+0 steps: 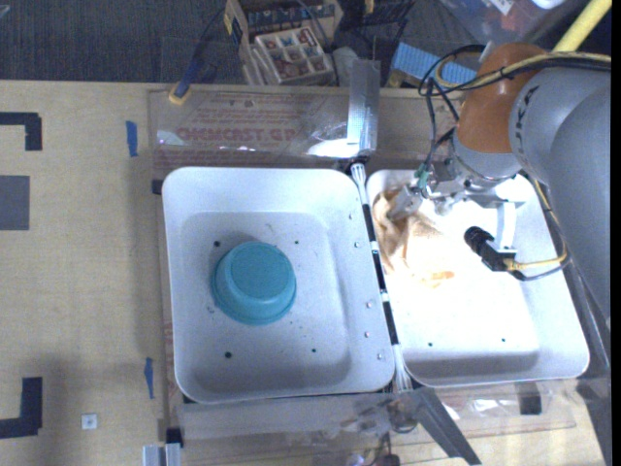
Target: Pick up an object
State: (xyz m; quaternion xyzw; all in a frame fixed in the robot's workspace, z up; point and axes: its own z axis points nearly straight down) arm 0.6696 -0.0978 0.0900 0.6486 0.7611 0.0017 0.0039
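While the gripper hung low over the tan crumpled cloth in the right bin, its finger state was unreadable; a shallow pinch might slip off the loose fabric.

Two white bins, one blue bowl, one crumpled tan object.

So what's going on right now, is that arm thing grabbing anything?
Gripper low over the right bin, at a crumpled tan object; grasp not confirmed. Blue bowl sits untouched in the left bin. Nothing in the way.
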